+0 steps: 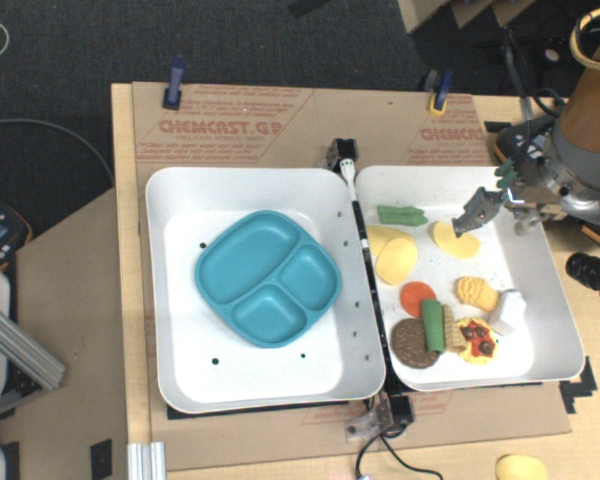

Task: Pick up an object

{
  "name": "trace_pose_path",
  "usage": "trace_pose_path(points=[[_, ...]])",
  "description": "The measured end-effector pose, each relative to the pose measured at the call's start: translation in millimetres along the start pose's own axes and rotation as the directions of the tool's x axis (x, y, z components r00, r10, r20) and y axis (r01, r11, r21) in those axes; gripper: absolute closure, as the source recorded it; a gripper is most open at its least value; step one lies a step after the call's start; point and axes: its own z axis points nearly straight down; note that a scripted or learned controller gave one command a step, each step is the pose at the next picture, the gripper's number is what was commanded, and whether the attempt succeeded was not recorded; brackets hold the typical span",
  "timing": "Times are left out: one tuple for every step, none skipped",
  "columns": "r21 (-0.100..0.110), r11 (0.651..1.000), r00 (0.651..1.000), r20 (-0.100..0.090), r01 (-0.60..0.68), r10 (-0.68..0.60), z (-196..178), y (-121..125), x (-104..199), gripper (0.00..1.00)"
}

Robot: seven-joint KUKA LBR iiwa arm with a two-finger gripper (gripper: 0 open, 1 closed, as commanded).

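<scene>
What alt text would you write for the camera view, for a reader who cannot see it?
The arm's tool hangs over the right bin, above a yellow disc among toy foods: a green bean, a tomato slice, a cookie. The left bin holds a blue divided plate.

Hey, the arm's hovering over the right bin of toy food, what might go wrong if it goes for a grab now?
The end effector sits by the flat yellow disc, which lies low on the bin floor, so fingers may slide over it. The toys near the front, such as the brown cookie and green stick, touch each other, so a grab there may nudge neighbours.
</scene>
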Motion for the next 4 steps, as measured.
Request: trace_pose_path(points=[[-0.003,1.000,1.000,0.001,0.001,-0.001,-11,1,0,1.00],[0.002,1.000,1.000,-0.003,0.008,-0.008,-38,-51,75,1.00],[-0.004,1.000,1.000,-0.002,0.010,-0.010,-66,-60,146,1.00],[0.002,1.000,1.000,0.000,0.005,-0.005,-56,-61,208,1.00]])
